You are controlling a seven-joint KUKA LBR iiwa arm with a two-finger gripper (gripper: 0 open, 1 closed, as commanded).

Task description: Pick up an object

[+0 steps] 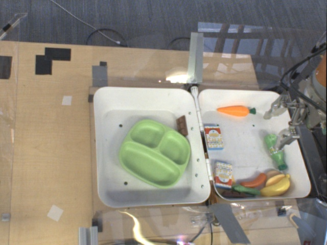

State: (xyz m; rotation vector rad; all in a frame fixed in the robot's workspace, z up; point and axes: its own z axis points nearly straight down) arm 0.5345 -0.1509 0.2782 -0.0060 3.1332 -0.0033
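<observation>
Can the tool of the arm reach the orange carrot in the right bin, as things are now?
Probably yes. The carrot lies alone on the bare floor of the right bin, nothing on it or against it, and the tool hangs nearby to its right.

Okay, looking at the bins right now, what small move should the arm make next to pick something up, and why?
Probably lower the gripper a little onto the green toy. Its open jaws sit at the right bin's right side, with one finger already beside that toy and nothing held between them. The carrot lies farther off to the left.
</observation>
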